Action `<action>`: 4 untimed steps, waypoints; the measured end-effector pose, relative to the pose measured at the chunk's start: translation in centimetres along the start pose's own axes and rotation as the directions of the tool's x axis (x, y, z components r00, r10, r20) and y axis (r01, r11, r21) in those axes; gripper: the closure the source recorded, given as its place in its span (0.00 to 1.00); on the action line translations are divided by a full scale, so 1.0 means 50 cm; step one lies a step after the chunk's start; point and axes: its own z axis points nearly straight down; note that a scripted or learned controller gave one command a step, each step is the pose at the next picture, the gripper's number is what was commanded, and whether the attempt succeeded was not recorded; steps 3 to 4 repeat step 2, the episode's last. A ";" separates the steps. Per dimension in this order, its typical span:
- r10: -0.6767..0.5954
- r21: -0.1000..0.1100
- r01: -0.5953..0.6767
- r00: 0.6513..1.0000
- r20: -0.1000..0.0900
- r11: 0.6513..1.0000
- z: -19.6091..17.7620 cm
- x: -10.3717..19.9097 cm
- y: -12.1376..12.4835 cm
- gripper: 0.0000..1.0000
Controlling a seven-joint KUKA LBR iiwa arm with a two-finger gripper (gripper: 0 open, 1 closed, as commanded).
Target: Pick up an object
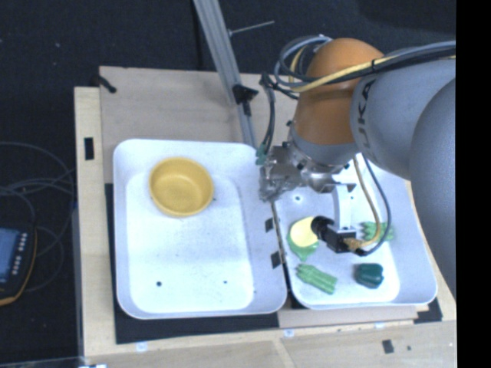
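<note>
You have the arm (399, 121) reaching in from the right and bent down over the right bin (418, 278), with its orange band (334, 90) above the bin's far half. The gripper (270, 182) sits low at the far-left corner, just beside the rims where the two bins meet. From this slant you cannot tell whether the gripper is apart or together, since the wrist hides too much of it. Nothing shows clamped in it, so treat it as carrying nothing. Any loose thing will serve for the task, and the closest ones lie along the near side of that same bin. A yellow-green round piece (301, 236) lies by the left wall, a ridged green piece (317, 278) is nearer and just to its right, and a dark green piece (369, 274) is further right. All three lie apart from each other and from the gripper. That spacing probably helps you, because a straight drop from above should meet one piece and not its neighbour. The round piece is the shortest reach, but it sits close to the wall, so that side may be cramped. The left bin (123, 228) holds a lone yellow bowl (181, 186), upright in its far part with bare floor all round. It is easy to reach but wide — you would likely have to take it by the rim. The gripper now hangs over bare floor, so judge the pick as not yet begun.
</note>
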 end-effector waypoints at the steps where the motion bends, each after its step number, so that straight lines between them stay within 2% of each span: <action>1: -0.002 -0.001 0.002 1.000 -0.001 1.000 -0.015 0.098 -0.039 1.00; 2: 0.002 0.000 -0.002 1.000 0.000 1.000 -0.014 0.093 -0.038 0.00; 4: 0.002 0.000 -0.002 1.000 0.000 1.000 -0.014 0.093 -0.038 0.00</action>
